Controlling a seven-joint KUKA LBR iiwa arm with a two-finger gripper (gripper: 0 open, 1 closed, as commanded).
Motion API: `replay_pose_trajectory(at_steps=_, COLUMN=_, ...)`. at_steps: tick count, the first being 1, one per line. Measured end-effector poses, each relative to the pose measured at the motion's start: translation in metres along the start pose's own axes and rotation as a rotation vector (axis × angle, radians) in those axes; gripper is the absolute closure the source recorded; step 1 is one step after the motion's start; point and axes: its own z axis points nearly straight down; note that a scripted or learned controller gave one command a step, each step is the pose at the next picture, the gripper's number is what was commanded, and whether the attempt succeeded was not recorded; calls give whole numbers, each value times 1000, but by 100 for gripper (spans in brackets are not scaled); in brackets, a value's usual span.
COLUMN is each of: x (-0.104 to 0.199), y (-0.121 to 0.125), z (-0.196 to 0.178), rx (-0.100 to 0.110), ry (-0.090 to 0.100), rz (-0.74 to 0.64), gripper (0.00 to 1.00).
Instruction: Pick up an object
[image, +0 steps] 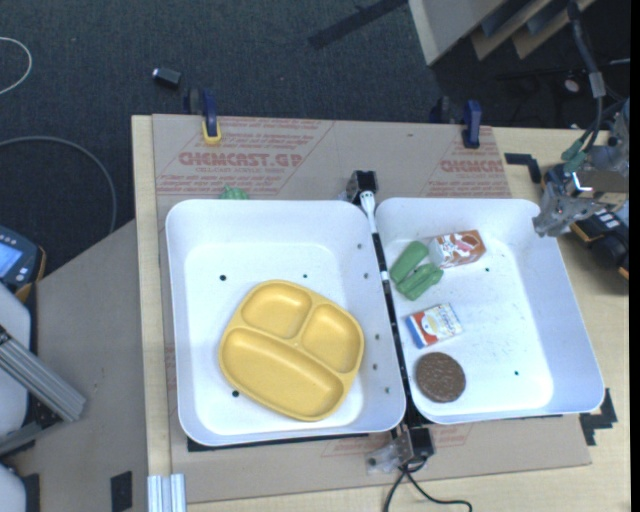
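Observation:
The right bin (560, 300) holds a green object (413, 270) at its left side. An orange-and-white packet (457, 247) lies just right of it. Below them sit a small red, white and blue packet (433, 323) and a round brown disc (440, 377). My gripper (552, 218) hangs at the right bin's upper right corner, over the rim and well apart from all of these objects. Nothing shows in its grasp.
A yellow divided plate (291, 348) lies in the left bin (200, 260). Blue clamps (209, 112) (471, 120) pin the cardboard sheet at the back. A black strip (378, 262) runs between the bins. Cables and gear crowd the far right edge.

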Motion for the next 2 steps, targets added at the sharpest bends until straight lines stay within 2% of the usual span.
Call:
replay_pose_trajectory(at_steps=1, x=26, y=-68, z=-124, rx=-34, ry=-5, rz=-4, gripper=100)
replay_pose_trajectory(at_steps=2, x=143, y=-71, z=-28, rx=-7, ry=-1, rz=-14, gripper=100)
